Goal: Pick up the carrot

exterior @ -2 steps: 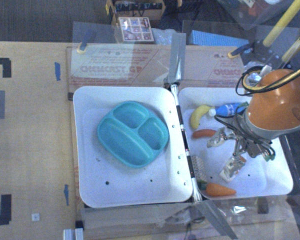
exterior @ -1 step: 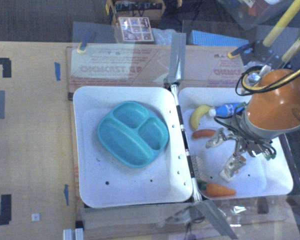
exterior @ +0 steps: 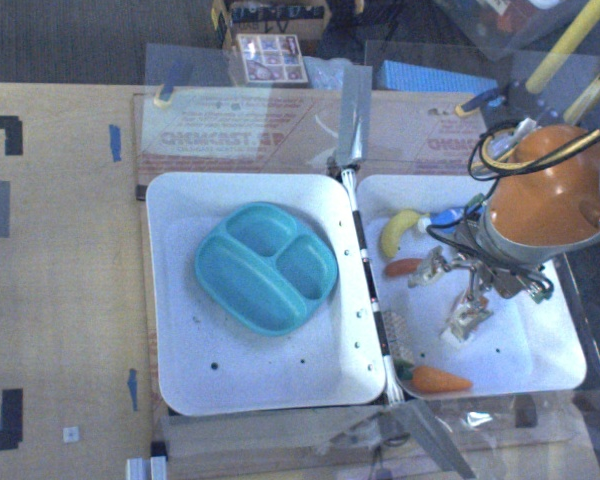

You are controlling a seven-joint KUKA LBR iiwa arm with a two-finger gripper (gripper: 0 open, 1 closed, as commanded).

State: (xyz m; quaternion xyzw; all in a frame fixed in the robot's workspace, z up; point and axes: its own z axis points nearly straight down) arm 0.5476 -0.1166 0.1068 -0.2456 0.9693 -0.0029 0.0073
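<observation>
The carrot (exterior: 442, 379) is orange with a green stub at its left end. It lies flat near the front left corner of the right bin (exterior: 550, 363). My gripper (exterior: 448, 294) hangs over the middle of that bin, behind the carrot and well apart from it. Its two metal fingers (exterior: 467, 318) are spread open with nothing between them. The orange band of the arm (exterior: 545, 193) covers the bin's back right part.
A yellow banana (exterior: 398, 230) and a small red-orange piece (exterior: 402, 266) lie at the right bin's back left, close to the gripper's left finger. A small blue object (exterior: 446, 216) sits beside the banana. The left bin (exterior: 180, 368) holds a blue divided plate (exterior: 267, 266).
</observation>
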